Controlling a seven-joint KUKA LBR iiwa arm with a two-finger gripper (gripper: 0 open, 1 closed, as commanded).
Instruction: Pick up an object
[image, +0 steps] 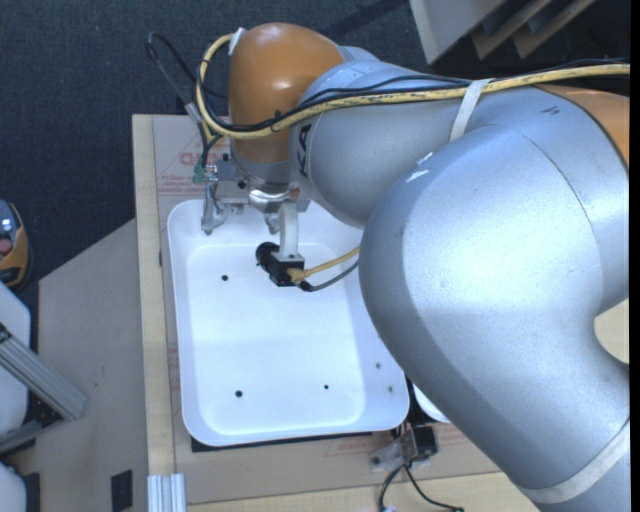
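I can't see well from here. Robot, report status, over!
Gripper low over white bin, far end. No object seen held. Big arm blocks right side.

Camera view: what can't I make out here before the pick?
- Right shallow white bin: nearly all hidden beneath the grey arm.
- Two-finger gripper: whether it holds anything, masked by the orange wrist band.
- Left white bin: right rim covered by the arm.
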